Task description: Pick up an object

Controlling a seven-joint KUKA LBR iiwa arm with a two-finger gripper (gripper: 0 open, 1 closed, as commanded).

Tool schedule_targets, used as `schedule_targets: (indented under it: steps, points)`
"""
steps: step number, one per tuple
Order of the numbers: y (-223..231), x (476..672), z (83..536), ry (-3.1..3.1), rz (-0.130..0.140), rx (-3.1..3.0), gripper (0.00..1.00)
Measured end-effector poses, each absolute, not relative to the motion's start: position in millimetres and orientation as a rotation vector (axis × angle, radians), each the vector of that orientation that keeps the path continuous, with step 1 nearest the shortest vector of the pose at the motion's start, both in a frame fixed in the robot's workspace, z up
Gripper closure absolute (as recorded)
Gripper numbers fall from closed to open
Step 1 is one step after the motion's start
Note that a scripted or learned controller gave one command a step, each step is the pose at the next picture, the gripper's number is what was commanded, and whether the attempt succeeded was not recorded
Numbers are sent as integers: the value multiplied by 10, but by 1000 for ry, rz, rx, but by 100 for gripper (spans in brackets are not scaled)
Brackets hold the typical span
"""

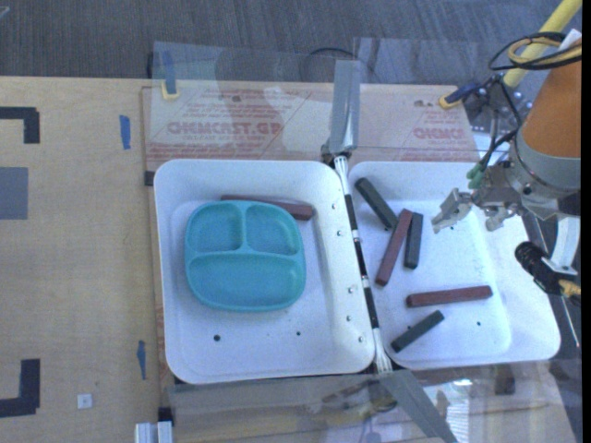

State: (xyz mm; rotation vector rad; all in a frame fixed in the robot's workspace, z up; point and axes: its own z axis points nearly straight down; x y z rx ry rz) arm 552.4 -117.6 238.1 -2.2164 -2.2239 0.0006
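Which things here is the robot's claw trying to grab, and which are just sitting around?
For the job:
- claw, over the right bin
- dark sticks
- brown sticks

Just sitting around:
- teal divided plate in the left bin
- brown stick behind the plate
- blue tape bits on the bench

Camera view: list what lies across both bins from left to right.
Teal divided plate → brown bar behind its top edge → dark bar → leaning brown bar → dark bar lowest in the bin → flat brown bar → gripper.
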Motion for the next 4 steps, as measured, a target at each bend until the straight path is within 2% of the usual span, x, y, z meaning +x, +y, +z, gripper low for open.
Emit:
schedule_targets:
  steps: [1,2,3,4]
  points:
    - [-1134,5676,1074,-2268,-12,-2188,0]
    - [-936,6243,905,-2395,-11,-2047,0]
    - [-951,6235,989,-2389,-12,-2052,100]
    - [-583,6673,1853,-2524,-1,-1874,100]
